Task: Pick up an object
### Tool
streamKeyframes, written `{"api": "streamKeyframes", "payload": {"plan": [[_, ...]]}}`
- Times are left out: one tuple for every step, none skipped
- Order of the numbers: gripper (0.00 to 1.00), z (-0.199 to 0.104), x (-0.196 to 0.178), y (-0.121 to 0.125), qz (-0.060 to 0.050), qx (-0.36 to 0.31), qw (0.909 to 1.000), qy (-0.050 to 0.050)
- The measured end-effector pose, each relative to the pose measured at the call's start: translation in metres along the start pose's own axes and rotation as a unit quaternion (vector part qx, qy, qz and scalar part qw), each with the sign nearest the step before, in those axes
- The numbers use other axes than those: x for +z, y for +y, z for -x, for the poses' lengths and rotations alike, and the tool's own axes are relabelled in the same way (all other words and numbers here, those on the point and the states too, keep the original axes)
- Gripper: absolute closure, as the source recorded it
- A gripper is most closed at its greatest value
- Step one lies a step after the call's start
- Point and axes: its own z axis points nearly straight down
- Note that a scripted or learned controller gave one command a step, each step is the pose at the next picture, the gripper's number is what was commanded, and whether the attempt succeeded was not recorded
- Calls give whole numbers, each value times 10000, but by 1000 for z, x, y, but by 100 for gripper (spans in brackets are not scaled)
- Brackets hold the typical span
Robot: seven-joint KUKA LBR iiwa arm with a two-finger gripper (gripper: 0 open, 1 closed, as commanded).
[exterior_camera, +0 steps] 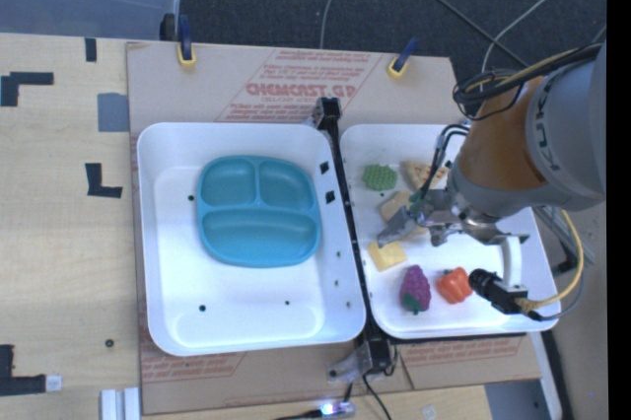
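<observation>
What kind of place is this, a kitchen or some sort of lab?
Most likely a robot lab, not a kitchen: a robot arm reaches over two bins, the food looks like toys, and a cardboard sheet is clamped to the bench.

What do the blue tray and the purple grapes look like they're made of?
Blue tray: likely moulded plastic, with a smooth, faintly glossy, even colour and rounded compartment walls. Purple grapes: probably a plastic or rubber toy, with a bumpy clustered surface, flat colour and a green stem; too small to tell which.
</observation>
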Motion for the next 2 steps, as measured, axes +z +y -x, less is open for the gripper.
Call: {"api": "streamKeyframes", "payload": {"plan": [[0, -1, 45, 0, 30, -2, 10000, -6], [100, 0, 32, 1, 42, -2, 10000, -17]]}}
